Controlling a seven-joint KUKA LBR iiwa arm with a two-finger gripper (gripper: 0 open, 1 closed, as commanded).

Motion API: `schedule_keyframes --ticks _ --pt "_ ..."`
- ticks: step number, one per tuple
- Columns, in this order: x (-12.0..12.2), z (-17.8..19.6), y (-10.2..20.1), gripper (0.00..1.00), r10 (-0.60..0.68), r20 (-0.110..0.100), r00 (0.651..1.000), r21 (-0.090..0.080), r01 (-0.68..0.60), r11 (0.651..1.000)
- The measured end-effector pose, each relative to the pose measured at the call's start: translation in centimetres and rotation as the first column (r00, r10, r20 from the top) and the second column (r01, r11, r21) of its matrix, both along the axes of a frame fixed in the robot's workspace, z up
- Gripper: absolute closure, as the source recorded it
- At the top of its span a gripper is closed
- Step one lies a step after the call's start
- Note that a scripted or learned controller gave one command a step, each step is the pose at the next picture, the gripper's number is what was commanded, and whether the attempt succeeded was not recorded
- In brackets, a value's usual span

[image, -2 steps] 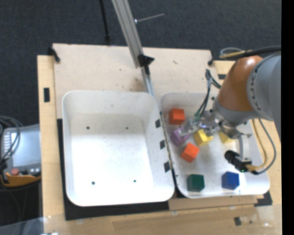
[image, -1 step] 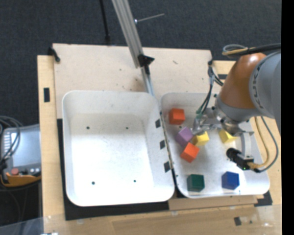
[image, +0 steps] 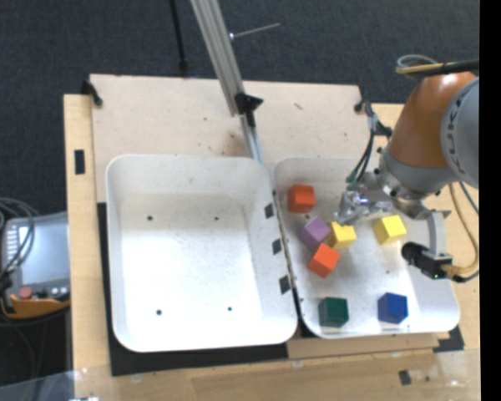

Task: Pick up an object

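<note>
My pincer [image: 351, 211] hovers over yellow cube [image: 343, 235], right bin [image: 438, 312] centre, purple cube [image: 316, 230] touching at 9 o'clock. Can't tell its opening. Looks light, rigid: grip flat free faces.

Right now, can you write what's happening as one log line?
phase: reaching | gripper: over right bin, above yellow cube | held: nothing seen | cubes in bin: seven

Single fixed camera above the surface [image: 225, 115], looking down at a slant, moderately far, both white bins [image: 192, 249] fully in frame side by side, dark floor along the top, arm [image: 430, 132] entering from the frame's right
</note>
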State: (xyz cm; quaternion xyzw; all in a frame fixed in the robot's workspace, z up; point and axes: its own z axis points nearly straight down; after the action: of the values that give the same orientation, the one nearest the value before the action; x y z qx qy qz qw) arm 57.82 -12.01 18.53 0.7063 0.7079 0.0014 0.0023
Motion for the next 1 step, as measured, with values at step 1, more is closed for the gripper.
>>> schedule_keyframes --ticks 1 --pt "0.17 5.44 -0.15 1.0 0.001 0.003 1.0 -0.001 -0.001 1.0"
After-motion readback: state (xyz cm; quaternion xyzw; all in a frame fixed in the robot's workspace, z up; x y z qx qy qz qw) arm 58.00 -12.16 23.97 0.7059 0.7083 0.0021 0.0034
